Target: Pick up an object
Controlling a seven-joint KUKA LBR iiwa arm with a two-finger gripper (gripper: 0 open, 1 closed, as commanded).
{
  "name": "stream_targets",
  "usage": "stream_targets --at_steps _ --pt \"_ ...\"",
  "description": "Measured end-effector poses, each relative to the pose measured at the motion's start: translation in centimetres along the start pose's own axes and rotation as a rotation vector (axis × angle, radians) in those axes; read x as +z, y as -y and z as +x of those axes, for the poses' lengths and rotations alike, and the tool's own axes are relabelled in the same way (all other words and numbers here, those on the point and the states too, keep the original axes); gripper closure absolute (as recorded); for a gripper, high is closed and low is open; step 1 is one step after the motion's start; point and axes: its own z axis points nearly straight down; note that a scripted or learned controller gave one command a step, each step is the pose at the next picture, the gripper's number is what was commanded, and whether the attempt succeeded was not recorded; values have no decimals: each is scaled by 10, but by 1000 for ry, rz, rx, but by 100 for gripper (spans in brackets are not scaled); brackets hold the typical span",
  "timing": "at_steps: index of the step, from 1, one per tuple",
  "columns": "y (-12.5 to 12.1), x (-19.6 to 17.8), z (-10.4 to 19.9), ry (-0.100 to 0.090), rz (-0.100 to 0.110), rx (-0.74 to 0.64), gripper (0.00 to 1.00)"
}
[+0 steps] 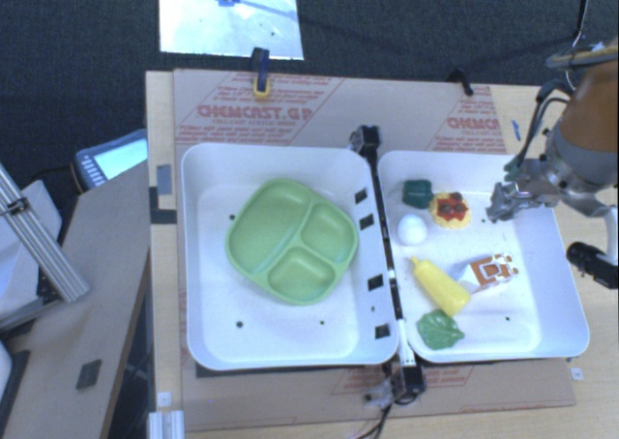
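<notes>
The right bin (561, 331) holds several small objects: a dark green block (418, 192), a yellow and red toy pastry (451, 209), a white ball (412, 229), a yellow squash-shaped piece (441, 284), a green leafy piece (440, 331) and a white and orange carton (491, 272). My gripper (504, 202) hovers over the right bin's upper right part, just right of the pastry. Nothing shows between its fingers.
The left bin (208, 331) holds a light green divided plate (292, 240). A black divider (380, 244) runs between the bins. A yellow clamp (261, 81) sits at the back of the board. The arm enters from the right edge.
</notes>
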Motion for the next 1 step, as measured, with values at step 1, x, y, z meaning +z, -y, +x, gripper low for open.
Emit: stream_targets --at_steps 1 --pt "6 10 55 -1 0 -1 100"
